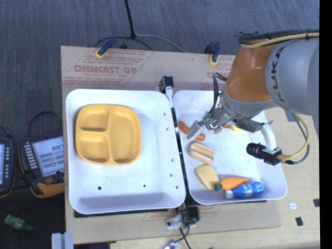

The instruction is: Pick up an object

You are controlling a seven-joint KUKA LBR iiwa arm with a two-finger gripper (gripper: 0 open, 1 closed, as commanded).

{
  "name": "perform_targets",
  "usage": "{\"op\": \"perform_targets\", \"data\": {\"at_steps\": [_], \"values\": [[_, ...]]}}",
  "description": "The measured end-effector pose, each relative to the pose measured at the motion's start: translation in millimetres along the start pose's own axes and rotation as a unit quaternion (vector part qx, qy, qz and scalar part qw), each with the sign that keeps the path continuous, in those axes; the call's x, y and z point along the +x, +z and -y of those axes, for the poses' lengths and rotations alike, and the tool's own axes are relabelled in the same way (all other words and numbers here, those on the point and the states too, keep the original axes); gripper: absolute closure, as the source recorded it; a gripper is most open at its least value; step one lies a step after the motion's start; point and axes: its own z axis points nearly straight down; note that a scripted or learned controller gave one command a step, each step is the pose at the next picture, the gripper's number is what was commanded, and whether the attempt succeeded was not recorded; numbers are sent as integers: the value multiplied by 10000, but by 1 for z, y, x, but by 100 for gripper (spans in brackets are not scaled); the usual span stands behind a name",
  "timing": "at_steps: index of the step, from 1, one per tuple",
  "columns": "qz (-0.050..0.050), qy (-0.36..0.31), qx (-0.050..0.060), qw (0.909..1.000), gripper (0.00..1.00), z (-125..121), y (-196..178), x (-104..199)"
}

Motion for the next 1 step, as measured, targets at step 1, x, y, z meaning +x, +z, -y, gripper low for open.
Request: {"op": "perform_targets", "data": {"at_steps": [1], "values": [[0,0,0,10000,0,0,0,0]]}}
